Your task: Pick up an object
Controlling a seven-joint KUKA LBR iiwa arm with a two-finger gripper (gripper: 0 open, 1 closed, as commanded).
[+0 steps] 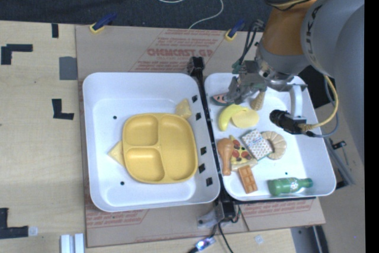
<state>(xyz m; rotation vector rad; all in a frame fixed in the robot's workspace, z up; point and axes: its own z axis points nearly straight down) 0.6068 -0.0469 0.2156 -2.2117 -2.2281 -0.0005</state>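
Observation:
The right bin holds several toy foods: a yellow banana, a pizza slice, an orange drumstick, a checkered block, a tan croissant, a brown stick and a green bottle. My gripper hangs low over that bin's far left corner, just above the banana. A small red-edged slice lies at its left side and a tan piece at its right. I see nothing held.
The left bin carries a yellow divided plate, a pale yellow wedge at its far right, and another yellow piece poking out under the plate's left side. A black divider runs between the bins.

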